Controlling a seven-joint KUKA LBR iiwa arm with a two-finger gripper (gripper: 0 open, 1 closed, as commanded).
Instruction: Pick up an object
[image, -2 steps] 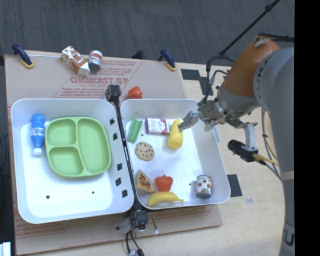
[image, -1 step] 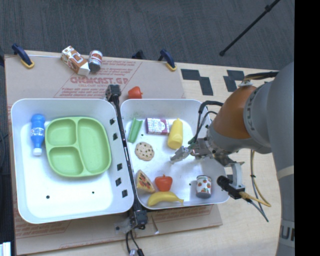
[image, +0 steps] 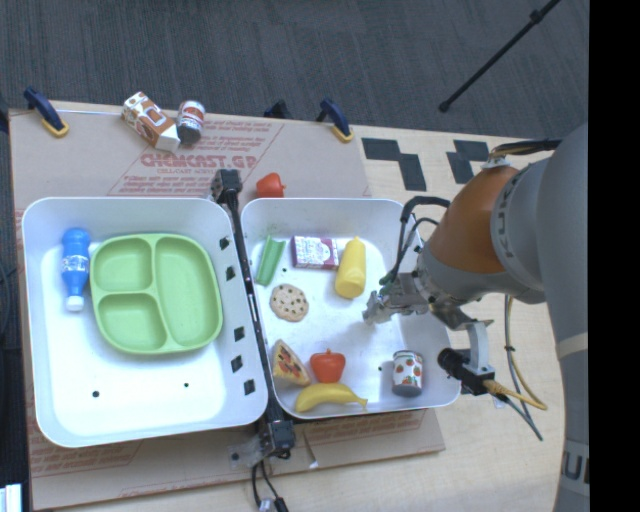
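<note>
Orange-banded arm over right bin, gripper state unclear, beside upright yellow mustard bottle.

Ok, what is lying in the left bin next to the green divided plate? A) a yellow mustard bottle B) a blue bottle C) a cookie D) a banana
B: the blue bottle lies along the left side of the green divided plate in the left bin.
</note>
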